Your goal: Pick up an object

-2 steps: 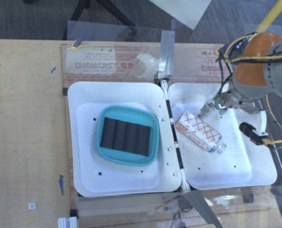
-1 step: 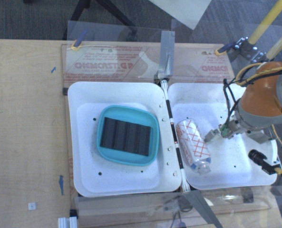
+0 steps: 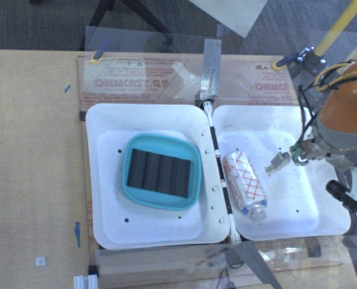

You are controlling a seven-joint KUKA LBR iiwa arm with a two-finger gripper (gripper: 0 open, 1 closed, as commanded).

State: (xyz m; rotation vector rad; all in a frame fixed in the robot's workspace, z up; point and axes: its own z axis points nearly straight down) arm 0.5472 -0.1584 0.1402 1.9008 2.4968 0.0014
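Two shallow white plastic bins sit side by side on the bench: the bin under the end effector (image 3: 279, 161) holds one clear plastic bottle with a red-crosshatched white label (image 3: 244, 183), the far bin (image 3: 100, 221) one teal rounded-square dish (image 3: 162, 171).

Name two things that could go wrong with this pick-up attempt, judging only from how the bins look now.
The bottle lies on its side against the divider, so it may roll or leave little room to grip. The gripper sits to one side of the bottle and could close on nothing.
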